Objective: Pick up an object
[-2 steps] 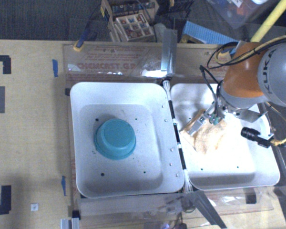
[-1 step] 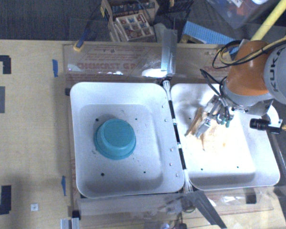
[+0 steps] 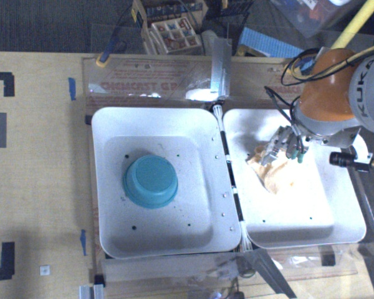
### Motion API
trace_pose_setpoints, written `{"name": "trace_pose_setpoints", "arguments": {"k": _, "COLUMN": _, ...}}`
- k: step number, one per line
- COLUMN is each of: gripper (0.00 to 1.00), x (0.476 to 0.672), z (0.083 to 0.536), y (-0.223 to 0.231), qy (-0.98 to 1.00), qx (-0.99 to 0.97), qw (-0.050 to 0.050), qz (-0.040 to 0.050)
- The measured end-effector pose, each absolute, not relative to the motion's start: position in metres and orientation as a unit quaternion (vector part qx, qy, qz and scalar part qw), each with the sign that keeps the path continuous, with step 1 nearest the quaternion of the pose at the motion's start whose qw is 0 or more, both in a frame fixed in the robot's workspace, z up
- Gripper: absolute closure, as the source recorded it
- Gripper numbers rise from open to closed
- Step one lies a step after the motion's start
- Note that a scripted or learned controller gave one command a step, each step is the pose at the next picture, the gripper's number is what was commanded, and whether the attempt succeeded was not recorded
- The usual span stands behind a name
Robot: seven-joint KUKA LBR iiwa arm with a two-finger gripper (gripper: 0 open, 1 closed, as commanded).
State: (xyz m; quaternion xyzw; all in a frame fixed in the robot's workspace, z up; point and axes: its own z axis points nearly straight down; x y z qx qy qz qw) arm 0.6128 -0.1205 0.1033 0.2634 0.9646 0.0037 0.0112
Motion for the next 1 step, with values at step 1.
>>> {"name": "trace_pose_setpoints", "arguments": {"k": 1, "gripper": 1.00, "x": 0.6460, "z": 0.1856, "y": -0.0888, "qy": 0.891, "qx": 0.453, "qw": 0.003, "qz": 0.0005}}
